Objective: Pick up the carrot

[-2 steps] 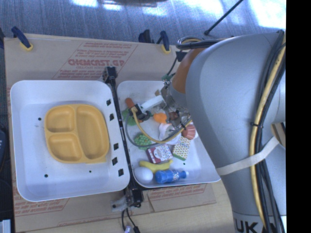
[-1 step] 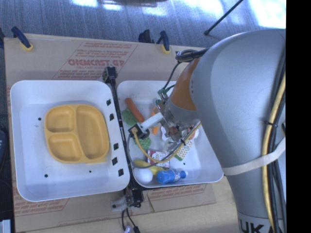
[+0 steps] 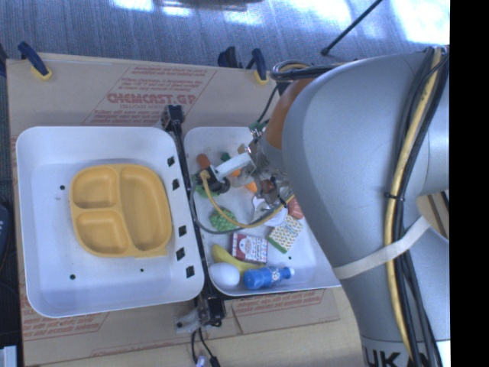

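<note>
Just right of tool (image 3: 266, 193): carrot (image 3: 294, 207), part hidden.

A cardboard-covered bench (image 3: 114, 90) carries two shallow white bins: the left bin (image 3: 30, 205) and, touching it on the right, the right bin (image 3: 317, 270). Blue clamps (image 3: 34, 60) grip the cardboard's far edge.

Left bin (image 3: 30, 228) holds a yellow three-compartment tray (image 3: 120, 209). Right bin (image 3: 317, 270) holds, near its front edge, a white egg (image 3: 224, 274), a blue bottle (image 3: 267, 278), a banana (image 3: 231, 259), a red carton (image 3: 250, 247) and a green-patterned packet (image 3: 284, 235). Cardboard (image 3: 114, 90) underlies both bins.
</note>
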